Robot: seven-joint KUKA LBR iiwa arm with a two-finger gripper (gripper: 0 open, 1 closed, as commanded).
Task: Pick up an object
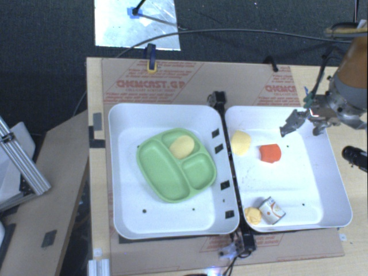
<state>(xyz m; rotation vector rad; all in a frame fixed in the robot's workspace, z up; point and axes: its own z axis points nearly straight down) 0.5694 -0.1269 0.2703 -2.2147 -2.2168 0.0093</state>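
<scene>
Near the far edge of the right bin (336, 203) you see a red-orange object (271, 153), with a pale yellow object (241, 142) just beside it against the wall shared with the left bin (123, 211). Over the right bin's far right corner hangs the gripper (303, 124); its jaws stand released, grasping nothing. At the near edge lie a small yellow piece (252, 214) and a silver can (271, 210), touching. A green divided plate (167, 174) in the left bin carries a yellow item (183, 146).
</scene>
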